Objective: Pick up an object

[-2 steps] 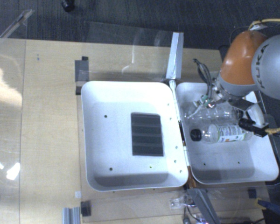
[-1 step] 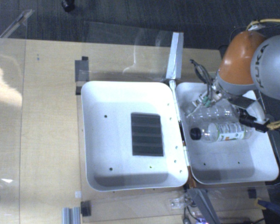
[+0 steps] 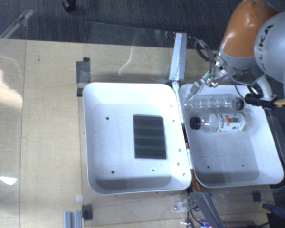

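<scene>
Two clear plastic bottles lie on their sides in the right bin point(image 3: 237, 170). The nearer bottle point(image 3: 223, 122) has a black cap pointing left and a label with orange and green print. Just behind it, close to the bin's far wall, rests the other clear bottle point(image 3: 216, 102). My gripper point(image 3: 202, 84) hangs over the far left corner of the right bin, beside the left end of the rear bottle. I see nothing held in it. A black ribbed rectangular pad point(image 3: 149, 137) lies flat in the middle of the left bin point(image 3: 99, 127).
The grey and orange arm point(image 3: 256, 32) reaches in from the upper right, above the right bin's far edge. A metal post point(image 3: 178, 56) stands behind the gap between the bins. The right bin's near half has bare white floor.
</scene>
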### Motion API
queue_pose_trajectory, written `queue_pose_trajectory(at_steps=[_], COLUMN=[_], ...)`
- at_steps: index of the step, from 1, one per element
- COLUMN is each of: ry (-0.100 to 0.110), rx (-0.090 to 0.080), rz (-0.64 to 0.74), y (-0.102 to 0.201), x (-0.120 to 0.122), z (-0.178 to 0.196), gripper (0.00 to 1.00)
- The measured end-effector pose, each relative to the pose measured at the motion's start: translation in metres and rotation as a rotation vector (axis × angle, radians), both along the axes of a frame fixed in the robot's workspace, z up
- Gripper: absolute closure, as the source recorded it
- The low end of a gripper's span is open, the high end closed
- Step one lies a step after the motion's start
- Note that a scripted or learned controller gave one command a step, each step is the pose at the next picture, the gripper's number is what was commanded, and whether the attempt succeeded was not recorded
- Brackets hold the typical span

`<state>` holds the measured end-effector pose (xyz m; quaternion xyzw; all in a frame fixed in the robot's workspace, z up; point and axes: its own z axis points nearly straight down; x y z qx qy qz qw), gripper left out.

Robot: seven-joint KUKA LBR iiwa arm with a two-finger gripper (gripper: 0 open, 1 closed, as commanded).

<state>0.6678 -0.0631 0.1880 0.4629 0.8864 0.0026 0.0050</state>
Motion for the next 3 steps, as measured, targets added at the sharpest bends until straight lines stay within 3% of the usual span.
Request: queue_pose_trajectory(at_steps=[1, 2, 3], ry=[-0.001, 0.002, 0.002], rx=[-0.001, 0.0, 0.0], rz=[0.125, 0.154, 0.154], y=[-0.016, -0.023, -0.023], x=[0.003, -0.009, -0.009], z=[-0.047, -0.08, -0.08], gripper=[0.0, 0.0, 0.0])
